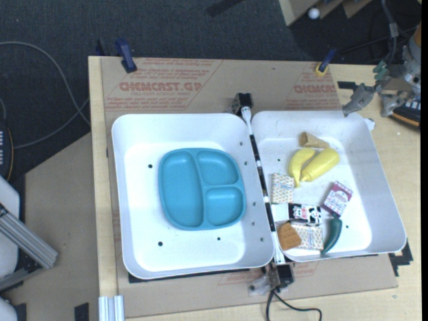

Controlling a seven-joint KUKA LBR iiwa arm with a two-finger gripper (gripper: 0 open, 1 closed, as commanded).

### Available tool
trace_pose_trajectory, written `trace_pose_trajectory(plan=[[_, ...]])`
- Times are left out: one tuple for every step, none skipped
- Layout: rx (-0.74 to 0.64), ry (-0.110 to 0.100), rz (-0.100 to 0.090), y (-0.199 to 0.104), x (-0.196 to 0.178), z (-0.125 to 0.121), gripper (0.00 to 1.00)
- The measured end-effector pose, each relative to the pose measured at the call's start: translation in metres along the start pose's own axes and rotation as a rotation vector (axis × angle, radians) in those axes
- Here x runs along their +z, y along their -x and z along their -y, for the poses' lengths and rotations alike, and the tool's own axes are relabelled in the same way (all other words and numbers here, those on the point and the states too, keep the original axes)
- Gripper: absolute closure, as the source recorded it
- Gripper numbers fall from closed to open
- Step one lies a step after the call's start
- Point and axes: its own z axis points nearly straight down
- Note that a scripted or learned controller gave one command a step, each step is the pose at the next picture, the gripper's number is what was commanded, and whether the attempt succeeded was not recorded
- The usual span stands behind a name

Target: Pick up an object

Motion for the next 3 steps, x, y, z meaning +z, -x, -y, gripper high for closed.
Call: trace_pose_trajectory(plan=[[0.0, -0.003, -0.002, -0.059, 0.098, 0.059, 0.0], [0.001, 0.02, 0.008, -0.078, 0.146, 0.044, 0.0], [0.001, 0.026, 0.01, -0.077, 0.134, 0.042, 1.0]])
